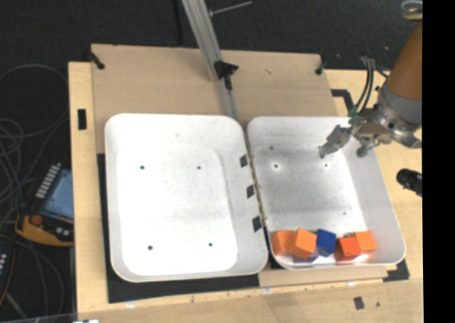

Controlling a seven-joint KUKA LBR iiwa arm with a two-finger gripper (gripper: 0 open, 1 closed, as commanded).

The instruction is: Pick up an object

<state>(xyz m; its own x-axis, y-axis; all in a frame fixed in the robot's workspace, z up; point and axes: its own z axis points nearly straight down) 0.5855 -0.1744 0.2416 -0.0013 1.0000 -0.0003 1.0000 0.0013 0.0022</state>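
1. Nearest the camera, along the front wall of the right bin (370, 172), lay a row of small blocks: an orange block (286, 241) at the left end, a second orange block (306, 243) touching it, a blue block (326, 241) just beside that, then two more orange blocks (348, 247) and (365, 240) at the right end. Any of them would serve as the object to pick up (they probably gathered there because the bin floor slopes toward its front edge, though that is a guess).
2. The left bin (178, 193) sat beside it, the two bins touching along a hinged seam at the middle.
3. Farther back, the gripper (348, 139) hung over the rear right part of the right bin, well apart from the row of blocks. Its fingers stood apart with nothing between them.
4. The arm (405, 80) entered from the right, its orange band above the grey wrist, tilted so the gripper pointed down and leftward into the bin.
5. Judged from this, the pick had not yet begun: the gripper would need to travel toward the front wall and descend onto one block. The tight packing against the wall could make a clean grasp awkward.
6. Behind the bins a grey metal rail (202, 23) rose from the bench (163, 80).
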